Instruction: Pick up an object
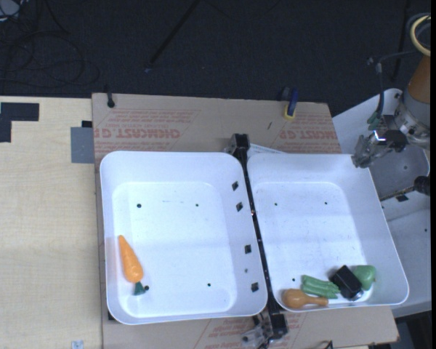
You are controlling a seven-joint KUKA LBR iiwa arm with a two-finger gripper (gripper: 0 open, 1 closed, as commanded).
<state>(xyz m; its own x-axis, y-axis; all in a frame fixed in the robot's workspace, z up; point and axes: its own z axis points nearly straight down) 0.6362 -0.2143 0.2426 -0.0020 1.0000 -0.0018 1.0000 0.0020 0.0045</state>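
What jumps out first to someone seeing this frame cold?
Probably the orange carrot lying alone near the lower left corner of the left bin. Next, the small cluster in the right bin's lower right corner: a black block resting on green pieces, with a tan gourd-shaped item beside them. The tool sits beyond the right bin's upper right corner, away from all of them.

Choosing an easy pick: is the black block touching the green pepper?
Touching: the camera view shows the black block lying across the green pepper with no gap.
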